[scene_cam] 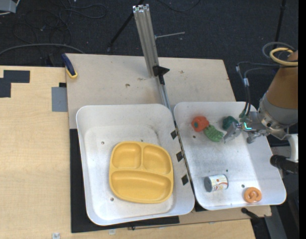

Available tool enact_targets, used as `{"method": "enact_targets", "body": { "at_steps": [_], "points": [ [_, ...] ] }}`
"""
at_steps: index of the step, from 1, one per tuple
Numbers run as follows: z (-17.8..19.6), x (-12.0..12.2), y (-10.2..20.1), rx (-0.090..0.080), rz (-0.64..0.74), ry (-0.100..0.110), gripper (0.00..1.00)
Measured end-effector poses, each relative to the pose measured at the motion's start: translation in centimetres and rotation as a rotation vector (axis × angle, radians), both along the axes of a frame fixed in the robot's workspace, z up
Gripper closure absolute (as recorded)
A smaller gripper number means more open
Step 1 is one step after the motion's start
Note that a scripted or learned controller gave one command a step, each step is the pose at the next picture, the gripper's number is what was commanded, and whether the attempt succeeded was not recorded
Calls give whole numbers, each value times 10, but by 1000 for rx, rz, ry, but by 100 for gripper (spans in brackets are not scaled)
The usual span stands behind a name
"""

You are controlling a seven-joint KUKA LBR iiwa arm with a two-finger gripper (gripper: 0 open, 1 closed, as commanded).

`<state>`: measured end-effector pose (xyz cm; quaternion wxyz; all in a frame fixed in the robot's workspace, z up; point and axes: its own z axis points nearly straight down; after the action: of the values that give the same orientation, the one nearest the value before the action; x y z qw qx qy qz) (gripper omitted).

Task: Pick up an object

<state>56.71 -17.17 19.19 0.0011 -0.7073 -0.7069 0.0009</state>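
Pincer: the grey metal pincer (233,131) hung low over the far part of the right bin; whether it was apart or together could not be told.
Nearest thing: one dark green, lumpy soft-looking toy (229,121) sat right at the pincer's tip; contact was unclear.
Beside it: one lighter green knobbly piece (212,133) lay just left of the pincer, touching one round red-orange ball-like object (200,123).
Near edge of the bin: one short silver metal can with a white and red label (216,183) lay on its side; one small orange ring-shaped object (252,195) rested in the near right corner.
Right bin: a shallow white plastic bin with rounded corners (232,158), scuffed grey, held those five objects.
Left bin: a second shallow white bin of the same make (93,133) held one smooth yellow plastic plate with three compartments (141,172).
Counter: a pale, stained board (118,78) carried both bins, with one upright aluminium post (145,39) behind them.
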Motion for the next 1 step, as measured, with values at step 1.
{"method": "enact_targets", "body": {
  "at_steps": [1],
  "points": [
    [1,0,0,0,0,-2,0]
  ]
}}
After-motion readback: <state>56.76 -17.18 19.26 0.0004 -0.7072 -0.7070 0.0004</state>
